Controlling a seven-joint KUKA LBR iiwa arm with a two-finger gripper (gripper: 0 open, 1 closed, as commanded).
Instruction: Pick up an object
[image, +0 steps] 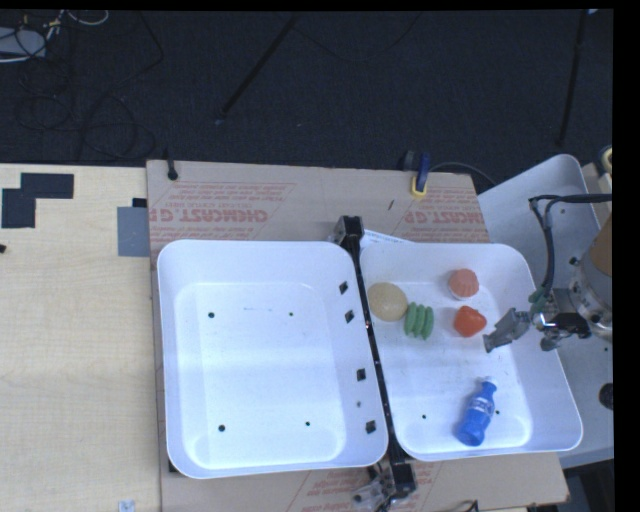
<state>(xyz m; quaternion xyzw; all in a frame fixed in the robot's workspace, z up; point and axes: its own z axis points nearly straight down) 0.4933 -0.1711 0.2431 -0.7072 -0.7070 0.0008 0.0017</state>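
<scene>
At the right edge of the frame, the gripper (505, 331) sits low over the right bin (545, 415), just beside the red ball (470, 321). Finger spread: cannot tell. Centre over the ball, clear of the green toy (419, 320), before descending.

Glossy white plastic bins (190, 300), cardboard (250, 205).

White bins (260, 262); blue bottle (477, 413), green veg (419, 320), red fruit (469, 321).
</scene>
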